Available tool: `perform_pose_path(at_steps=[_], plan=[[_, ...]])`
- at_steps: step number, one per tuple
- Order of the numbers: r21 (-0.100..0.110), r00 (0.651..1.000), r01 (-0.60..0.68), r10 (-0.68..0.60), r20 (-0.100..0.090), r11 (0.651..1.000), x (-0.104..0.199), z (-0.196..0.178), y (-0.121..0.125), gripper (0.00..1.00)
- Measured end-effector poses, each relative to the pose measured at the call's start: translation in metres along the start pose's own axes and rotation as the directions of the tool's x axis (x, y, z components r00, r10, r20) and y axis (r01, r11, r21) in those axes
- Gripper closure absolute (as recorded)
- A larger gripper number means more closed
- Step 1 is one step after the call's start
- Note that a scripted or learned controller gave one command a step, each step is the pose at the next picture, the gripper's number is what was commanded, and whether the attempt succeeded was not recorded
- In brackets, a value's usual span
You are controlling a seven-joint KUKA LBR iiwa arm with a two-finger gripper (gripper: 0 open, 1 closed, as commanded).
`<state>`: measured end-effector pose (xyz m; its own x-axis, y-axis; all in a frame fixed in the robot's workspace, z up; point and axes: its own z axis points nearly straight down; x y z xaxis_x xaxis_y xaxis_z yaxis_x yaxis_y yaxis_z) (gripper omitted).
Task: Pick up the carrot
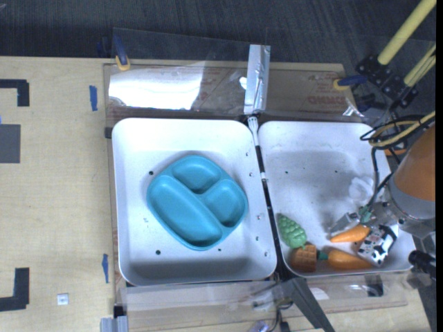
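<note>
Two carrot-like pieces crowd lower right: carrot (349,234) beside gripper (370,237), another (346,259) below. Grip state impossible to tell, seemingly none held. Risk: seizing the wrong neighbour, green toy (291,231) close.

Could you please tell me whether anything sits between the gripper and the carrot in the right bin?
Nothing visible does. The two-finger gripper is low in the right white bin, right beside the upper orange carrot. A second orange carrot lies just below, near a green leafy toy.
</note>
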<state>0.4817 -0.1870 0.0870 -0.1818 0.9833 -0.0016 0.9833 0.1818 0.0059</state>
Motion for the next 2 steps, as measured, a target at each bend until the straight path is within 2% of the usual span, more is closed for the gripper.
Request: perform_pose_path(at_steps=[1, 2], plan=[[-0.007, 1.0, -0.002, 0.002, 0.005, 1.0, -0.001, -0.012, 0.002, 1.0], [-0.002, 0.962, -0.273, 0.273, 0.002, 0.962, 0.054, -0.001, 0.01, 1.0]])
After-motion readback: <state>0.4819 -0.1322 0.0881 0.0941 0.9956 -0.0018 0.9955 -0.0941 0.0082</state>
